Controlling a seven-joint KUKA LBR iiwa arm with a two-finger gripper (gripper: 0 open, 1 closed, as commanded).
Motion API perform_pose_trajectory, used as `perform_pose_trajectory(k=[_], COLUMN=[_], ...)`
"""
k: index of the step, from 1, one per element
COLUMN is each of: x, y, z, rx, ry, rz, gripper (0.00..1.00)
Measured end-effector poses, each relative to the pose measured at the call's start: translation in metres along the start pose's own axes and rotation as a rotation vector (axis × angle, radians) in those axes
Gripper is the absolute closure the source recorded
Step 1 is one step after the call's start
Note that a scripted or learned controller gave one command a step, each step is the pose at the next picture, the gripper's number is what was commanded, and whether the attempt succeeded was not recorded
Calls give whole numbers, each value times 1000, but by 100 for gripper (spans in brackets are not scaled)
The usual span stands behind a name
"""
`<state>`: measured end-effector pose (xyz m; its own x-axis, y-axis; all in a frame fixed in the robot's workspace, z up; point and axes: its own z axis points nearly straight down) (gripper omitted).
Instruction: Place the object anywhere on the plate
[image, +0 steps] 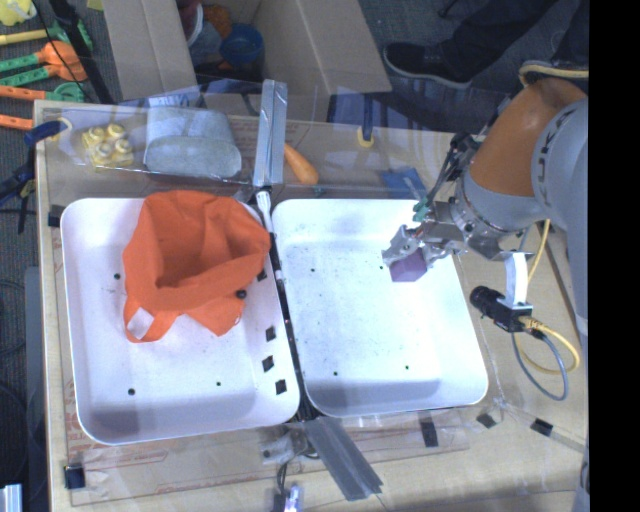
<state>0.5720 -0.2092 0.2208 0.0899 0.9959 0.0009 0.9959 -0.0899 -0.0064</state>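
A small purple object (409, 269) sits at the tip of my gripper (402, 257), over the upper right part of the right white bin (380, 345). The grey fingers close around its top, so the gripper is shut on it. I cannot tell whether the object touches the bin floor. The arm reaches in from the right, with its orange band above the wrist. A crumpled orange cloth (190, 260) lies in the upper half of the left white bin (85, 340).
Behind the bins lie a grey pouch (195, 148), a yellow item (105, 145), an orange piece (300, 165) and a blue scrap (405, 182). A metal divider (270, 130) stands at the back between the bins. Both bin floors show small dark specks.
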Motion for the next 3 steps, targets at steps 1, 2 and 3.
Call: perform_pose_trajectory(k=[1, 2, 3], x=[72, 138, 224], y=[17, 15, 29], z=[-28, -15, 9], rx=[-1, 1, 0], ry=[-1, -2, -3], rz=[-66, -234, -304], gripper=[100, 100, 100])
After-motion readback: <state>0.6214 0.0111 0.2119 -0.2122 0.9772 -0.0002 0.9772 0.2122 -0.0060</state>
